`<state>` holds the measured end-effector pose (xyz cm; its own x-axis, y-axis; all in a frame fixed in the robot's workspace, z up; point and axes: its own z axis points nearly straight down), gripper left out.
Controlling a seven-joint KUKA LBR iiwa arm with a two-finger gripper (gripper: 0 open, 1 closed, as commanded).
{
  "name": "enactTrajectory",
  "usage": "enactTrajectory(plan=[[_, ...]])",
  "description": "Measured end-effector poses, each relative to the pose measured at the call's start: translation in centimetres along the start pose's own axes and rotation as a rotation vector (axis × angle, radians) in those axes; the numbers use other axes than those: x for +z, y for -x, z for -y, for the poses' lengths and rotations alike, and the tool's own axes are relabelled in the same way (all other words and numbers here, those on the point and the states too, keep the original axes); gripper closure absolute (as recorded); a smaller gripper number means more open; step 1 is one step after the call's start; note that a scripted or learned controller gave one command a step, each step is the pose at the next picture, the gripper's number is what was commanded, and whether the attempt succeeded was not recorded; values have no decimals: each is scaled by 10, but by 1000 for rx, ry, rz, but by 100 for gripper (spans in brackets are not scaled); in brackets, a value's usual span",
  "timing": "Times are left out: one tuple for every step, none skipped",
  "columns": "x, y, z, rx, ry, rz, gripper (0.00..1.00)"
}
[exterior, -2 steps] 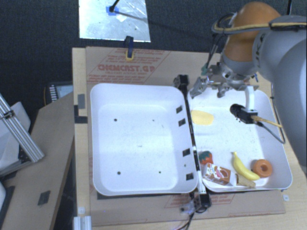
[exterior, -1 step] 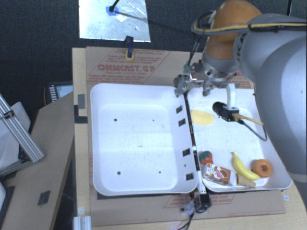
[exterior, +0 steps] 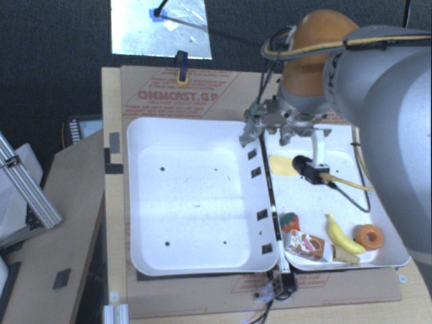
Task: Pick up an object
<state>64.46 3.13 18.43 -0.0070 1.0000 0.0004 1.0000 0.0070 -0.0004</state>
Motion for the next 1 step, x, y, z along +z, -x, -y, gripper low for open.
enactTrajectory(plan=[[-1, -7, -25, 1, 5, 0, 0]])
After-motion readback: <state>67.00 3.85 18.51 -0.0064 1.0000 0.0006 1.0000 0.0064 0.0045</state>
